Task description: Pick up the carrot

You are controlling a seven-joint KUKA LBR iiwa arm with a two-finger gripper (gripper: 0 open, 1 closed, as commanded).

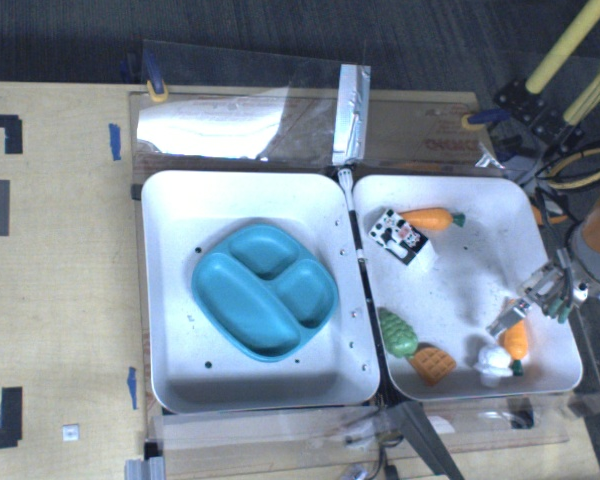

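An orange carrot (427, 219) with a green top lies at the far side of the right bin (460, 268), touching a black-and-white box (400, 236). A second, smaller orange piece (516, 340) with a green tip lies near the bin's front right corner, next to a white lump (495, 361). My gripper (518, 315) reaches in from the right edge and hangs just above and beside that small orange piece, far from the carrot at the back. The view does not show anything held.
A green toy (398, 333) and a tan waffle-like piece (432, 363) lie at the right bin's front left. The left bin (170, 268) holds a blue divided plate (265, 290). Cables and a yellow pole (570, 38) stand at the back right.
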